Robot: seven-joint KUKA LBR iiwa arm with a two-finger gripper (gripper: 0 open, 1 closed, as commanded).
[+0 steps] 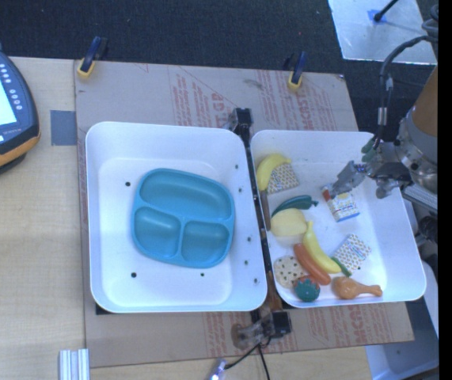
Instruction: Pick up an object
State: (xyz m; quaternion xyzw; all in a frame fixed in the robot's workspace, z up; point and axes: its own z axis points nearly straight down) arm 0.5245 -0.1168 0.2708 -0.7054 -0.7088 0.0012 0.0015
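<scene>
**Two bins, gripper over the right one**

I see the gripper (343,187) low in the right bin (384,279), just above a small blue-and-white carton (343,207); whether its pincer is clenched or released I cannot tell. Left of that carton lie a yellow banana (320,251), a carrot (311,264) and a chicken drumstick (356,289). Further left, the left bin (107,212) holds a blue divided plate (183,217).
</scene>
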